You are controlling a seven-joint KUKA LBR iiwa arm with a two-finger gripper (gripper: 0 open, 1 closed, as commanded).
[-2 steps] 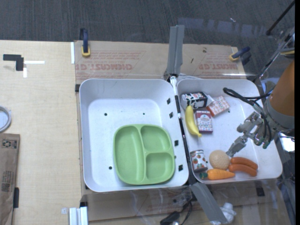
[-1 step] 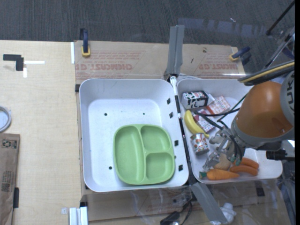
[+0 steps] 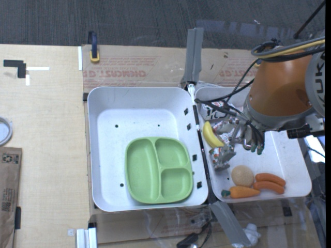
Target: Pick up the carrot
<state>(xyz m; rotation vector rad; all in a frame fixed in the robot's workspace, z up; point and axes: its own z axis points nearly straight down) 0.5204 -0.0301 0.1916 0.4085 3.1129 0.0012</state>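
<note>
At the far left of the bench (image 3: 46,112) lay a roll of tape (image 3: 4,132) at the edge of view, with a brown cardboard piece (image 3: 9,185) below it; a small black bracket (image 3: 15,66) sat near the top left corner; further along, a blue and yellow clamp (image 3: 93,50) stood at the upper edge of the board. The left bin (image 3: 103,138) held a green divided plate (image 3: 159,169) with three compartments, lying toward the bin's lower right part. A grey post (image 3: 194,56) rose between the two bins at their far end. In the right bin (image 3: 295,169) a banana (image 3: 211,135) lay near the left wall, just beside the gripper (image 3: 227,151); the gripper hung low over the bin's middle, its metal parts and cables cluttered together, so whether it was released or clenched could not be told, and nothing was plainly seen between its tips. Below and to the right of it sat a round beige ball-like item (image 3: 242,175); the carrot (image 3: 244,192), orange with a small green end at its left, lay along the bin's near wall, touching or just beside that round item; two orange sausage-like pieces (image 3: 270,183) lay side by side to its right. The arm (image 3: 282,89), with its broad orange band, came in above the right bin from the right.
</note>
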